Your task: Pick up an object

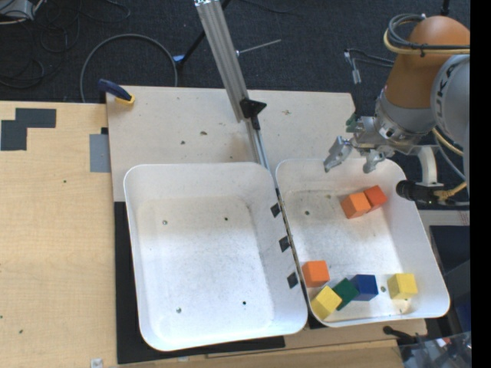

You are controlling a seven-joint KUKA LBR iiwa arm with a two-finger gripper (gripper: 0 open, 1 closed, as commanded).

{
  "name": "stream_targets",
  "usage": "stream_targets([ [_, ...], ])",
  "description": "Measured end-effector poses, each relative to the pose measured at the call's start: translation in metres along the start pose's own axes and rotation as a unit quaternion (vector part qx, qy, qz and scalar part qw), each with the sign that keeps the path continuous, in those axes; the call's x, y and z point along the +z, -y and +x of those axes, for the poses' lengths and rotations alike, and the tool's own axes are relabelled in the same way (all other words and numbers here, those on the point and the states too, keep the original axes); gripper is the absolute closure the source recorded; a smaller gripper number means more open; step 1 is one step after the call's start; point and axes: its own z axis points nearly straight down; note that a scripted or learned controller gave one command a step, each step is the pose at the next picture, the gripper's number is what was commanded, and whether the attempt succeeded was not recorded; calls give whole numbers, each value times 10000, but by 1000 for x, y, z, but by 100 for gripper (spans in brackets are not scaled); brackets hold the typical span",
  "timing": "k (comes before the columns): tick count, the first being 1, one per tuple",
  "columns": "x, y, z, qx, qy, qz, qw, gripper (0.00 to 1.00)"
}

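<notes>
Arm poised over the right bin's far edge — nothing in its grasp.

The gripper (354, 156) hangs with its fingers spread apart and bare, above the far rim of the right bin (426, 244); two orange blocks (363, 202) lie touching just below it; along the near side sit an orange cube (315, 272), a yellow cube (326, 300), a green block (347, 290), a blue cube (366, 285) and a second yellow cube (402, 285) — the left bin (146, 205) sits beside.
</notes>
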Motion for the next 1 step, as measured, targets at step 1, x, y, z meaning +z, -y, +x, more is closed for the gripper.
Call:
stream_targets([
  [1,64,2,-45,46,2,24,10000,0],
])
